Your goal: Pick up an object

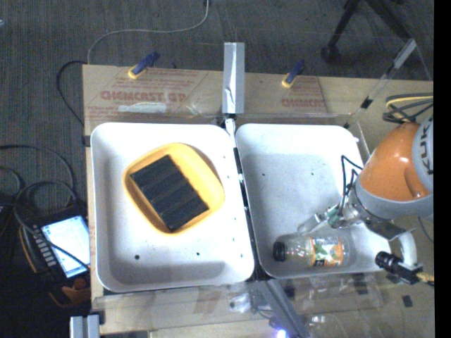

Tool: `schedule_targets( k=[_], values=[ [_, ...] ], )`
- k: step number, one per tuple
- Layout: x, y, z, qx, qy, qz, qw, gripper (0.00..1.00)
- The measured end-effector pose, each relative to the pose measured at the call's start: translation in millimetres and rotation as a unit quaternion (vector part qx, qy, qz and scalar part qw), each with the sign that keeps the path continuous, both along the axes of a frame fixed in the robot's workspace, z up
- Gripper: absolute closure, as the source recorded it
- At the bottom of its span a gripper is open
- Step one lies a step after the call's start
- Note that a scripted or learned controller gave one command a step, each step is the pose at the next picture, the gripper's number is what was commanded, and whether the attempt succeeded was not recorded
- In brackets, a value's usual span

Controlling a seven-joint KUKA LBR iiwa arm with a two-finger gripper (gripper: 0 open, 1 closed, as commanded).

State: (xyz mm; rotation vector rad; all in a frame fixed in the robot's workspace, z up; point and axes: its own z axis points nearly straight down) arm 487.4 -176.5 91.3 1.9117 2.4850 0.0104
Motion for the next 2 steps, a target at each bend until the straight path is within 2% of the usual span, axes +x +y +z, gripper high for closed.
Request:
schedule_targets(
  k=[1, 2],
  values=[
    [22.5, -12.8, 14.6, -0.0005, 0.006, -0.181, 0.9834, 0.00],
    [52.8, 20.2, 0.0, -0.0014, -0.001, -0.223, 0.9749, 0.00]
  ],
)
